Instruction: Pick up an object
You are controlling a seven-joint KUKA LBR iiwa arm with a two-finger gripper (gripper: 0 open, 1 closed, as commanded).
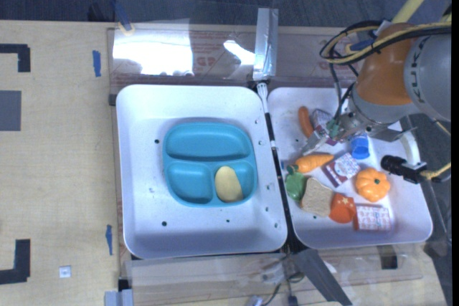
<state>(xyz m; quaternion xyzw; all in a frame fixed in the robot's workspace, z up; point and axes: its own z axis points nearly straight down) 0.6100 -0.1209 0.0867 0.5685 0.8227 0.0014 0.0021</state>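
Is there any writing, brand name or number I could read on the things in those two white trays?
None can be read.
The small red and white packet in the right bin has print, too blurred to read.
The patterned packet beside the carrot is also too small to make out.

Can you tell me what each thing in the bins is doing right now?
blue tray: flat in the left bin, holds the potato.
yellow potato: lying in the tray's lower right compartment.
carrot: lying in the right bin, in the toy pile.
orange pumpkin: upright in the right bin.
gripper: low over the right bin, near the carrot.
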